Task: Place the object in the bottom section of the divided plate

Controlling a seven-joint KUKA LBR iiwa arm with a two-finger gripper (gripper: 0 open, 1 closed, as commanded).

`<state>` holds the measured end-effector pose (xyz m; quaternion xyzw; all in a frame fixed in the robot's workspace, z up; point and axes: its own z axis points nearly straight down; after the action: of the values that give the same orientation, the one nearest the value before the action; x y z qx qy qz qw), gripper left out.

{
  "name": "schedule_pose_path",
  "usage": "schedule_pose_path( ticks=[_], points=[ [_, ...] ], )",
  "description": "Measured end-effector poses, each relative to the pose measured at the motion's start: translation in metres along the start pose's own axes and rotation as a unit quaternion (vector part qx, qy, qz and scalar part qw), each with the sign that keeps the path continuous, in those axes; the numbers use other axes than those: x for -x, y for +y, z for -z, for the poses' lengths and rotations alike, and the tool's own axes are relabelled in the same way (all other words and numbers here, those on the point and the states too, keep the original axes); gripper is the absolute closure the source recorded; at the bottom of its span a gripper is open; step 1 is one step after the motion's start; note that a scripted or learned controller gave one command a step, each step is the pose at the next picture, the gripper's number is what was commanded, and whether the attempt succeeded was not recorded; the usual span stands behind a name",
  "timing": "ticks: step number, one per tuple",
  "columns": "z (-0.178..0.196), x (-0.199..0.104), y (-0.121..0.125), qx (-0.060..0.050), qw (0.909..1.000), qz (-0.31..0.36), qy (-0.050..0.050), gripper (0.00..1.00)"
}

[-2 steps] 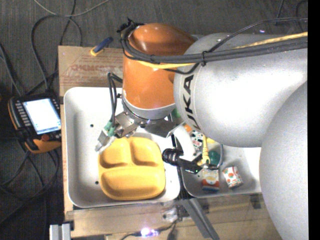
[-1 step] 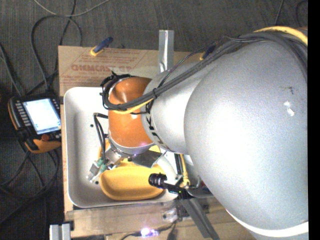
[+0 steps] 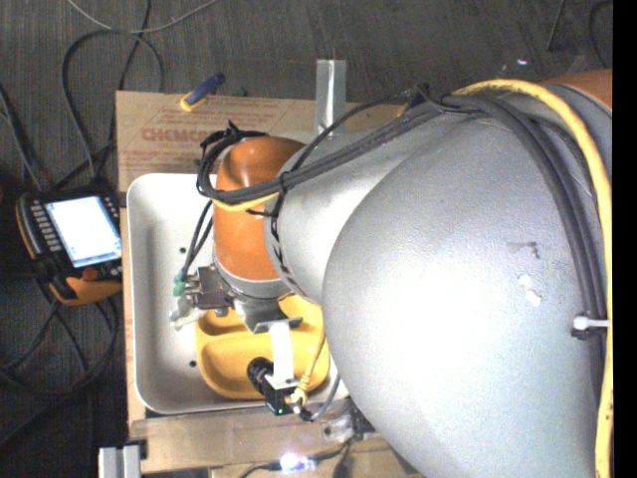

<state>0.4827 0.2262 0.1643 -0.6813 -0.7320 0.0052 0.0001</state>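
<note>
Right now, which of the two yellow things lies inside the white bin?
The yellow plate, beneath the arm; the small blue-and-yellow thing lies outside, on the brown cardboard.

Object count, overhead view.
One arm (image 3: pixel 448 267), one white bin (image 3: pixel 149 267), one yellow divided plate (image 3: pixel 224 361), one cardboard sheet (image 3: pixel 159 118), one lit handheld screen (image 3: pixel 75 232), one blue-and-yellow marker (image 3: pixel 202 91).

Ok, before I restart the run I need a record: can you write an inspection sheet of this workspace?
Surface: white bin on a cardboard sheet.
Job's things: yellow divided plate in the bin, partly under the wrist.
Clutter: small blue-and-yellow item on the cardboard.
Grippers: gripper over the plate; state unreadable.
Cables: black cable looped round the orange band; loose cables on the floor.
Surroundings: dark carpet; lit handheld pendant left of the bin.
</note>
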Motion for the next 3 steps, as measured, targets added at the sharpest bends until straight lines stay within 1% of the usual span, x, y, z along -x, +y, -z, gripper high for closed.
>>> schedule_pose_path(
  ticks=[1,2,3],
  points=[
    [0.079,0.001,0.031,0.001,0.9942,-0.107,-0.001,0.0],
    [0.111,-0.002,0.051,0.001,0.9622,-0.272,-0.001,0.0],
    [0.116,-0.002,0.051,-0.002,0.9623,-0.272,-0.006,1.0]
  ],
)
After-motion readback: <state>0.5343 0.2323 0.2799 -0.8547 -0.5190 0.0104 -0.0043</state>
